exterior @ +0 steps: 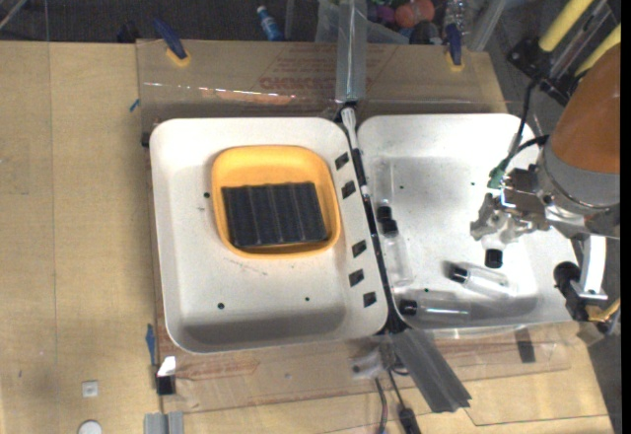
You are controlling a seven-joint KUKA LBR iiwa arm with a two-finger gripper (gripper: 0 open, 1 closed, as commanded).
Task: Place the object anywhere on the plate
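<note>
No text, label or number can be read anywhere. Faint reddish marks are seen on the cardboard sheet (296, 67) behind the bins; they may be print, too blurred to be read.

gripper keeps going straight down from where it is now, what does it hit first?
Probably the small dark object lying just below the gripper in the right bin, or the bin floor beside it. Depth is hard to judge from this slanted view, so the line may miss it narrowly.

My arm (592, 126) is grey with an orange band, and my end effector (498, 225) is silvery metal with a small green spot. Both bins, left (187, 225) and right (434, 141), are white. The plate (271, 164) is orange-yellow, carrying a black ribbed block (274, 213). The desk (59, 225) is pale tan wood
</note>
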